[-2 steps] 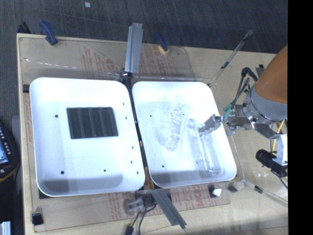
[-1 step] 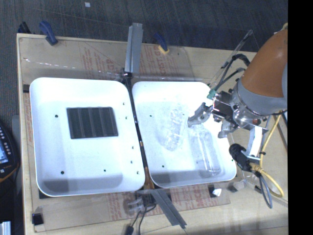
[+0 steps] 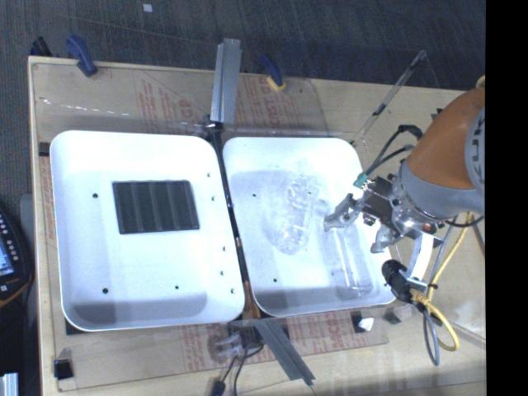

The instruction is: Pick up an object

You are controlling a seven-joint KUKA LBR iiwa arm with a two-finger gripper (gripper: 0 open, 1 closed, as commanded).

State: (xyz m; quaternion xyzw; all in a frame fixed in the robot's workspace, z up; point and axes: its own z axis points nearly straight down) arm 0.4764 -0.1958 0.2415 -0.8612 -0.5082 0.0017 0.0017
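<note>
Two shallow white bins are sitting side by side on the surface (image 3: 330, 106), and the view is looking down on them at a slant. Nearest the camera, along the near edge of the surface, a grey metal bracket (image 3: 276, 355) is lying below the seam between the bins, with a dark cable trailing off beside it. On the near right, yellow and black cables (image 3: 437, 320) are looping down from the arm's wrist.

Moving farther in, the left bin (image 3: 74, 221) is holding a dark ribbed rectangular block (image 3: 155, 206), lying flat near its middle. The right bin (image 3: 247, 279) is holding clear plastic objects that are hard to make out against the white floor: one crumpled clear bottle (image 3: 290, 213) is lying near the bin's centre, and a second clear piece (image 3: 348, 262) is lying toward the near right corner, just under the wrist.

The arm (image 3: 450, 155) is reaching in from the right, its grey body bending low over the right bin's right rim. The jaws (image 3: 340, 218) are pointing leftward into the bin, sitting just beside the clear piece and near the bottle; whether they are released or clenched cannot be told, and nothing is visibly between them.

Farthest back, a grey upright post (image 3: 224, 81) is rising behind the seam, with blue clamps (image 3: 82, 56) gripping the far edge.
</note>
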